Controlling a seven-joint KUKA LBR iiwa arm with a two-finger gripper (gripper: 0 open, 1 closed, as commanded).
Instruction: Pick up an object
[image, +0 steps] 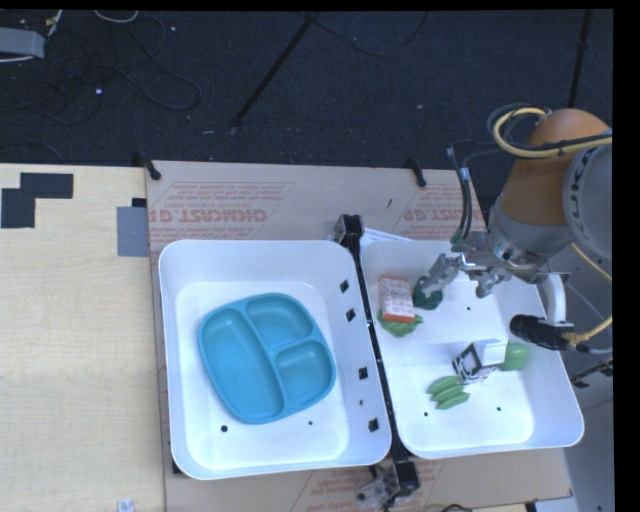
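Two shallow white bins are seen from above on a cardboard-covered bench. The left bin (190, 300) is occupied by a blue divided plate (266, 356) with three compartments. The right bin (540, 425) is reached into by a grey arm (560, 190) with an orange band. Its gripper (462, 275) is held low over the bin's far side; whether it is open or closed cannot be told, and nothing is seen held by it. Just beside its left tip, an orange-and-white packet (395, 297) is laid on a green item (400, 324). Nearer the middle, a small white and black object (476, 361) is seen touching a green block (516, 355). Green pea pods (448, 391) are laid just below these.
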